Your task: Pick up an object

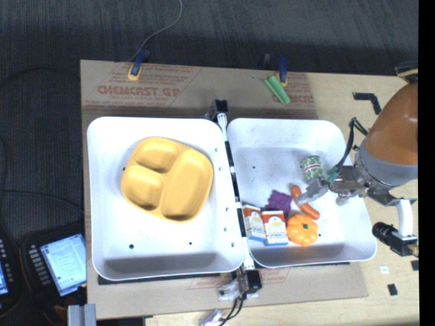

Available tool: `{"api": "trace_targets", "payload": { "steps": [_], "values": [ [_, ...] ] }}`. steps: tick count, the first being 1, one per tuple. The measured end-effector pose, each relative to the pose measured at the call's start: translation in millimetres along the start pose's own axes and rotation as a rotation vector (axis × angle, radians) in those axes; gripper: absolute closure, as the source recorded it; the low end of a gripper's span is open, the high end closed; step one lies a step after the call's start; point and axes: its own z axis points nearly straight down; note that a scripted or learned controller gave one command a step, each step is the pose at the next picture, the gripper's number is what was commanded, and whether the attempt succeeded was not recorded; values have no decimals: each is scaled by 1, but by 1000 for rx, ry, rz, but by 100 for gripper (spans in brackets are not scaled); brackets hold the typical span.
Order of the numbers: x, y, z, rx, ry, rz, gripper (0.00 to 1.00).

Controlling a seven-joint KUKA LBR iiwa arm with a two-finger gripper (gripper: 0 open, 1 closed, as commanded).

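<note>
The right bin [285, 123] holds a small green-and-white can [311, 166], a purple toy [278, 200], an orange carrot-like piece [309, 211], an orange pumpkin [302, 229] and two red-and-white cartons [255, 224] [274, 226]. A large yellow moulded object [168, 176] lies in the left bin [112, 253]. My gripper [317, 189] reaches in from the right. It hangs low over the right bin, just below the can and above the carrot-like piece. The view is too coarse to show what it touches.
Both bins rest on a cardboard sheet [163, 90]. A green clip [277, 89] and a blue clip [138, 64] sit at its far edge. A small screen [61, 262] lies at the lower left. A black bar [231, 175] runs between the bins.
</note>
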Motion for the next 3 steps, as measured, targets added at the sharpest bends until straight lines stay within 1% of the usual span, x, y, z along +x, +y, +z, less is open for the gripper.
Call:
{"api": "trace_targets", "payload": {
  "steps": [1,2,3],
  "values": [
    [42,1,88,-10,0,0,0],
    [58,-5,94,-24,-10,5,0],
    [58,-2,81,-30,-9,6,100]
  ]
}}
